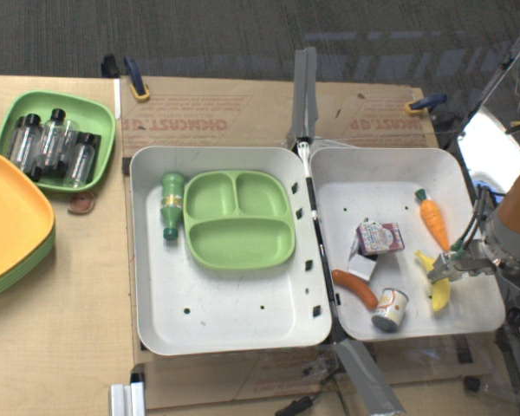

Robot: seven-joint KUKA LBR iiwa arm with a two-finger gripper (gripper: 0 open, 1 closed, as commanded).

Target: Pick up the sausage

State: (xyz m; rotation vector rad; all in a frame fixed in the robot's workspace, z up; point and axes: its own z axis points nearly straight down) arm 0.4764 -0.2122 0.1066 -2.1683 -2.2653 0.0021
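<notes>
**Sausage to be reached across the right bin**

The sausage (355, 289) lies slanted at the near left of the right bin (364, 165), just beside a can (389, 309) and a small carton (379, 238). The gripper (444, 269) hovers over a banana (435, 284), right of it; whether the fingers are apart cannot be told. A leftward move is judged necessary, with the fingers set across the sausage, clear of the can.

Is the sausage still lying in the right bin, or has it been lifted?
Lying in the bin. The sausage rests flat on the right bin floor beside the can; the gripper is apart from it, over the banana.
</notes>
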